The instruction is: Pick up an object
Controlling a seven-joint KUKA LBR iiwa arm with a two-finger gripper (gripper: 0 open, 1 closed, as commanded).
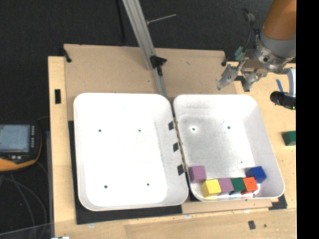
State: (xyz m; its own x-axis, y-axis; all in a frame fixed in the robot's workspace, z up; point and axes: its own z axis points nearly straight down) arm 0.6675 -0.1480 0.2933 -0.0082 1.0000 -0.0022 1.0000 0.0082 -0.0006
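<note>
Several small blocks lie along the near edge of the right bin (249, 113): a purple block (197, 173), a yellow block (211, 187), a second purple block (226, 184), a green block (238, 184), an orange block (249, 183) and a blue block (256, 173). My gripper (235, 79) hangs above the bench just beyond the right bin's far edge, well away from the blocks. Its fingers stand apart, and there is nothing between them.
The left bin (124, 148) lies beside the right one, joined by small clips at the middle. A slanted metal pole (142, 29) rises behind the bins. A handheld device (17, 141) sits at the far left, a green object (289, 137) at the right.
</note>
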